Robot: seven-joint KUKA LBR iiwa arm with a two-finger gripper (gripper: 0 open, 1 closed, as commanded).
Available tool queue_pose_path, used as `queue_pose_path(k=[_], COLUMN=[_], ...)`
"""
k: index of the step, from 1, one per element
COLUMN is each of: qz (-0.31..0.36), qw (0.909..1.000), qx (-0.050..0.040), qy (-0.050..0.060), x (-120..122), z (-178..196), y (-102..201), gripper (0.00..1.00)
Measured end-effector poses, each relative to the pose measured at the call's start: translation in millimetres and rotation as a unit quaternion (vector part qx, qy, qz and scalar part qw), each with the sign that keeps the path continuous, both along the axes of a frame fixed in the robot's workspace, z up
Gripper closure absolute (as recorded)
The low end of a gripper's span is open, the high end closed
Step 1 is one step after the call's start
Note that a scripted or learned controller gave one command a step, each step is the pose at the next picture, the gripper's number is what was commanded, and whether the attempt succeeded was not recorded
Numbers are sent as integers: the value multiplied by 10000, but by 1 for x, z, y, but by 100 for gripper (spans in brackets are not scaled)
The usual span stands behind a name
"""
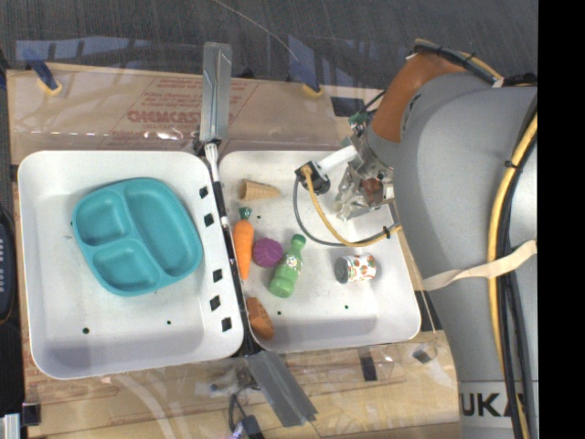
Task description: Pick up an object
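The arm (457, 199) enters from the right and covers the right edge of the right bin (315, 332). The left bin (55, 337) holds a teal divided plate (137, 236), well apart from the arm.

The hand (364, 190) hangs over the far right part of the right bin, beside a yellow cable loop (315, 222). Whether it is open or closed cannot be determined, and no object is visible in its grip.

Candidate objects lie in the right bin. A carrot (242, 247) rests against the left wall, with a purple piece (268, 252) just beside it and a green bottle (287, 266) to the right of that. A cone (260, 190) lies at the far side, a brown piece (260, 316) at the near left corner, and a small patterned cup (356, 268) sits nearest the hand.

Risks: the cup appears rounded and may roll or slip from a closing grip. The carrot against the wall leaves little finger clearance. The cable loop may snag or nudge objects during descent.
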State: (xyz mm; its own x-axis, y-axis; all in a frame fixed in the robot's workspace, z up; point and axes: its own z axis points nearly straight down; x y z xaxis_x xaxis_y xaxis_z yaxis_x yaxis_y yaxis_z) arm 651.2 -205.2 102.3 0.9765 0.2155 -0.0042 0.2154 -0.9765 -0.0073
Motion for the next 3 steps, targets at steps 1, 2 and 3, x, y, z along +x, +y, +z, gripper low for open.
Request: queue_pose_path(k=[1,2,3], qz=[22,-33,-3], qw=[10000,10000,10000], qx=[9,-14,-2], qy=[3,2,2], x=[0,-3,-2], z=[10,-11,0], y=[1,-2,-1], gripper=[100,100,100])
